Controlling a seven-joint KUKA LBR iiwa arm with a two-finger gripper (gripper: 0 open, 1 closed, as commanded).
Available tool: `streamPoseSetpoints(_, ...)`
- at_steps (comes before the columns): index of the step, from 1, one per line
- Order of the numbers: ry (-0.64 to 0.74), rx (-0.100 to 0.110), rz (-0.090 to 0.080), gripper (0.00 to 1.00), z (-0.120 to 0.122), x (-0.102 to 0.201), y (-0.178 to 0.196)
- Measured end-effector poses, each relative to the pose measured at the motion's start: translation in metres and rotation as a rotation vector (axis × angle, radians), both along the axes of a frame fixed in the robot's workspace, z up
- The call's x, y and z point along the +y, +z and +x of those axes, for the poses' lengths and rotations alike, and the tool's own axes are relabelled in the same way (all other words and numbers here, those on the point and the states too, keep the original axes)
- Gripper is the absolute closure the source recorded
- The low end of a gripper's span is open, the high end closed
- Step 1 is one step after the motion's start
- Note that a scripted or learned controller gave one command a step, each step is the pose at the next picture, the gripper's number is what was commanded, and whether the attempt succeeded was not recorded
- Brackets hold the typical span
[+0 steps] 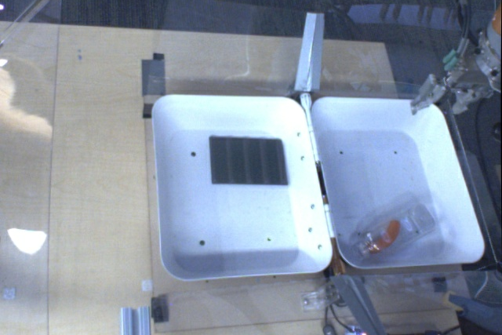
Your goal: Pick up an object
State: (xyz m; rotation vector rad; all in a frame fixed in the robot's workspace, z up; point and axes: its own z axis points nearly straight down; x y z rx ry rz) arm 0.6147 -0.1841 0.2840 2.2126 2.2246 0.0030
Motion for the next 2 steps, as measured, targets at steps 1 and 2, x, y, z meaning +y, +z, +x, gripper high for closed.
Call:
streamPoseSetpoints(1, 0.023, 0.001, 0.001, 0.0, -0.102, 0.0, -0.109)
streamPoseSetpoints(2, 0.043, -0.009, -0.002, 0.0, -0.123, -0.015, -0.195)
